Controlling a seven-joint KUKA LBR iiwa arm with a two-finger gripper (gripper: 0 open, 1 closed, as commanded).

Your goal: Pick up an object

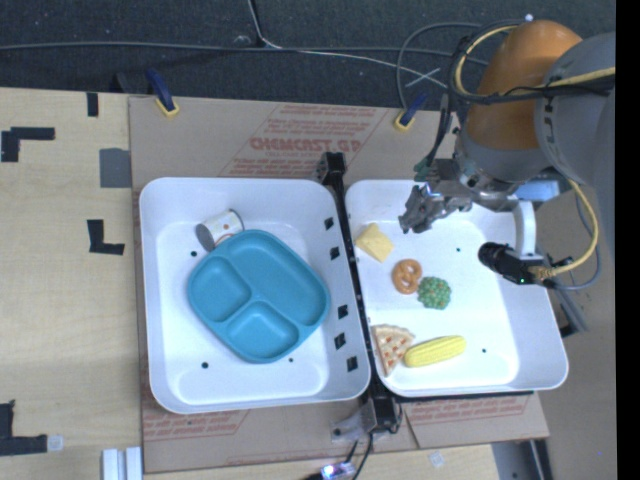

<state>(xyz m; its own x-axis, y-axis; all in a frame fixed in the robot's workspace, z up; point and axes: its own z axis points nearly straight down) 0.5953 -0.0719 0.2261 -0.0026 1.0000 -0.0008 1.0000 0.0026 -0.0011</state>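
The right bin [520,358] holds a pale yellow cheese wedge [375,242], a brown pretzel [407,275], a green broccoli floret [434,292], a yellow corn cob [433,350] and a waffle-patterned slice [392,346]. My gripper [420,213] hangs over the upper part of this bin, up and to the right of the cheese wedge, with its dark fingers pointing down-left. Nothing shows between the fingers.
The left bin [165,348] holds a blue divided tray [258,294] and a small grey cup [220,229] lying on its side by the tray's upper left corner. A black divider runs between the bins. Cables loop above the arm.
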